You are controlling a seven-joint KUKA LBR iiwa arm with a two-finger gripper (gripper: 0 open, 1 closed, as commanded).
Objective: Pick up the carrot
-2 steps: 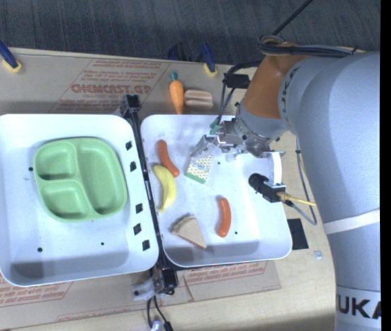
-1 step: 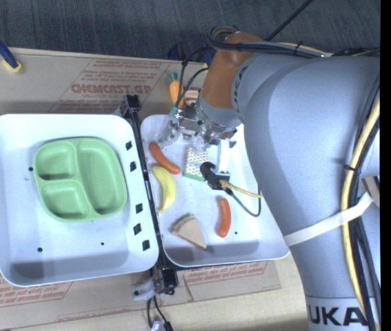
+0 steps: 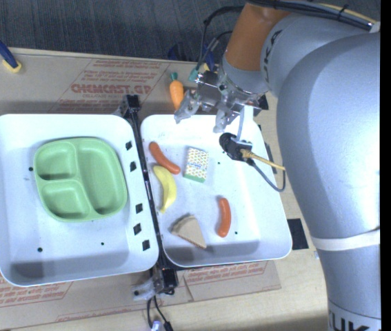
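The gripper [image 3: 203, 116] is silver-grey metal under the arm's orange band, and just beside its left finger lies the orange carrot [image 3: 176, 94] with a green top. Below it in the white right bin [image 3: 267, 216] lie two orange-red sausages [image 3: 163, 157] [image 3: 223, 216], a yellow banana [image 3: 165, 187], a yellow-and-blue patterned packet [image 3: 196, 164] and a tan wedge [image 3: 189, 231]. Farther off, the white left bin [image 3: 12, 185] holds a pale green divided tray [image 3: 80, 178].

Bulky, smooth, pale grey arm [image 3: 326, 136]; orange band [image 3: 254, 26] above the wrist at one o'clock, black cables [image 3: 298, 4] looping over it; silvery metal gripper [image 3: 204, 119]; dark lettering at five o'clock.
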